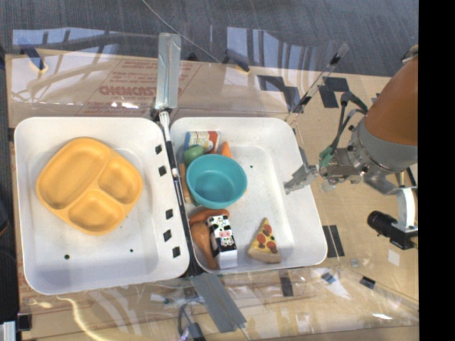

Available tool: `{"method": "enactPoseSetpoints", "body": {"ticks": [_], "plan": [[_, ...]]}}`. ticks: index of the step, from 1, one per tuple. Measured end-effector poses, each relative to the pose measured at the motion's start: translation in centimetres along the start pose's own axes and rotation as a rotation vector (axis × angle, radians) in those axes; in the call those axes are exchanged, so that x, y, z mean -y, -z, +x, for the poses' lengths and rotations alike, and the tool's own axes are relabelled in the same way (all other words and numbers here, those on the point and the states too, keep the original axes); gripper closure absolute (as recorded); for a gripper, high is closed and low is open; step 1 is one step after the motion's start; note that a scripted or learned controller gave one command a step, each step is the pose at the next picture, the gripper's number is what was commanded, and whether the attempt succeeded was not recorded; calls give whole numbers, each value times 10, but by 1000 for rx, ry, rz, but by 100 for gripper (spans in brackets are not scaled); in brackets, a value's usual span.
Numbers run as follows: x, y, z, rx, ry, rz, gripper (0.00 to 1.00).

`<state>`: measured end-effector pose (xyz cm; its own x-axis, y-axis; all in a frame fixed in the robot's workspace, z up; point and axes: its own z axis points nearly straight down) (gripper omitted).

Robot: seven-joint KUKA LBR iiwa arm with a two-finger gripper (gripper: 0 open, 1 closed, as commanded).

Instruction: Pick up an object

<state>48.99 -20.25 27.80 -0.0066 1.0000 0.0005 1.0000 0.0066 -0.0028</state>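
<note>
The gripper [299, 181] is low over the right rim of the right bin [284, 142], about halfway along that rim. It is seen from the side and is small and grey against the white wall, so I cannot tell how far it is open or if it has anything in its hold. Behind it, the wrist and the grey arm [384, 148] with its orange band go off to the right side, over the bench [355, 275].

The objects that can be picked are all in the right bin, to the left of the gripper and apart from it. The nearest one is a pizza slice [265, 241], lying flat by the front right corner of the bin. A teal bowl [216, 178] stands upright near the middle. In front of the bowl lies a small carton [224, 241] with black and white patches, and a brown-orange piece [202, 227] lies just beside it, against the left wall. Behind the bowl, in the back left corner, there are a can [204, 140], a green piece [193, 153] and a carrot [225, 149], close together.

The left bin [43, 261] has a yellow plate [89, 183] with three compartments. It lies flat, toward the back left of that bin and well apart from the gripper.
</note>
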Motion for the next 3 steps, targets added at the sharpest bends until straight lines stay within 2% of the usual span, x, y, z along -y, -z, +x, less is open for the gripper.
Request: {"method": "enactPoseSetpoints", "body": {"ticks": [1,2,3], "plan": [[-38,-93,-6,-2,50,7,0],[-54,-180,23,-1,-36,7,0],[-111,-187,69,0,-160,3,0]]}}
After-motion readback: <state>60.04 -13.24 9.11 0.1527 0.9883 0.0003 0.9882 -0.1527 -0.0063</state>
